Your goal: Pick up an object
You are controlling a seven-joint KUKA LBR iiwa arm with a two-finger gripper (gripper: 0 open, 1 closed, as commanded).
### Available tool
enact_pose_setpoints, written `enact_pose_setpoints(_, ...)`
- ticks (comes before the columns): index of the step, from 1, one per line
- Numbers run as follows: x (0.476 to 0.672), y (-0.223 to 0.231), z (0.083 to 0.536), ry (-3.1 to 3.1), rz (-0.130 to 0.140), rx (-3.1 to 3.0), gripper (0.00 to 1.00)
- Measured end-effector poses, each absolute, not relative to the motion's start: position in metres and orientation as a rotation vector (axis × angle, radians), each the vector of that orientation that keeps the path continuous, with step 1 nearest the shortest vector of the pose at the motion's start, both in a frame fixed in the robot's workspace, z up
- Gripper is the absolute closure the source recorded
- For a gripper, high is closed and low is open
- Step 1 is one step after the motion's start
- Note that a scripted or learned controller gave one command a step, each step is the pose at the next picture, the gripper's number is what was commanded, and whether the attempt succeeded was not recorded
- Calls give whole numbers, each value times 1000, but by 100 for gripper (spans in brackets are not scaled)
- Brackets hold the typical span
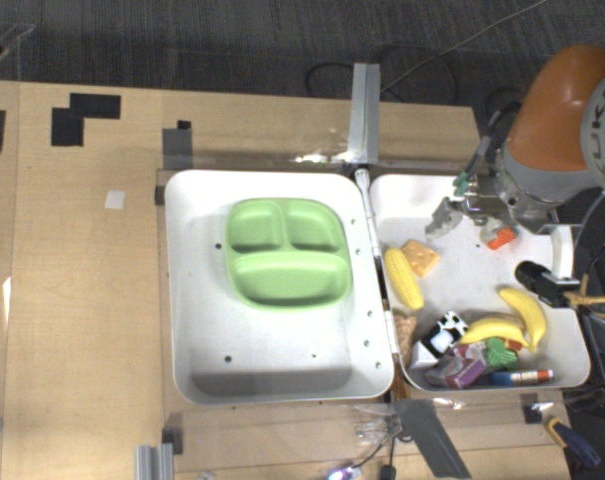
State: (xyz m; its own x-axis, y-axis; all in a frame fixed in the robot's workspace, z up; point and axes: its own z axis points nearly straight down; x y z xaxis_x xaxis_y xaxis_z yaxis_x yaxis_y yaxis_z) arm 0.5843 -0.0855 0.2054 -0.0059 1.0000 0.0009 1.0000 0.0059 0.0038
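Two fingers (pixel 444 218) apart, nothing btwn them, hovering over right bin (pixel 402 193) above cracker (pixel 420 257).

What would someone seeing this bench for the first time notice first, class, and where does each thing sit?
The green divided plate lies alone in the middle of the left bin. The right bin is crowded: a corn cob by its left wall, two bananas and small toys near its front. The gripper hangs over that bin's rear part.

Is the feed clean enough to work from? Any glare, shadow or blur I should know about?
Camera view: even light; soft shadow along the left bin near wall under the green plate; slight glare on the divider rail; end effector a little soft; right bin objects readable.
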Motion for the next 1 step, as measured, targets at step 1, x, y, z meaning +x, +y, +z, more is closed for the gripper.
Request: enact_pose_setpoints(1, 592, -82, 91, 2277, 8, 2156, 0)
